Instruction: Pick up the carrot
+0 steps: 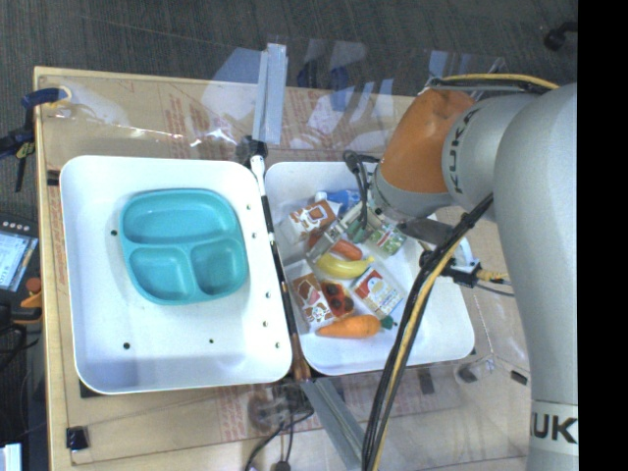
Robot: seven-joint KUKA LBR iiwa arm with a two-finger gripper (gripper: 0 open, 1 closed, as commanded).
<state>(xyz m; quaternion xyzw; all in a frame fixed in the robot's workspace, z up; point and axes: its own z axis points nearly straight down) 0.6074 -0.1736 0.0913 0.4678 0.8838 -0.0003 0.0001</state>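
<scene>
The orange carrot (pixel 348 328) lies on its side near the front edge of the right bin (pixel 442 346), its green tip pointing right. My gripper (pixel 357 228) hangs under the orange wrist band over the middle of that bin, down among the cartons. It is well behind the carrot and apart from it. The wrist body hides the gripper's tip.
Around the gripper lie a yellow banana (pixel 341 264), a red strawberry-like piece (pixel 339 299) and several small food cartons (pixel 312 216). The left bin (pixel 88 341) holds a teal divided tray (pixel 184 243). A black cable (pixel 412 312) runs across the right bin's right side.
</scene>
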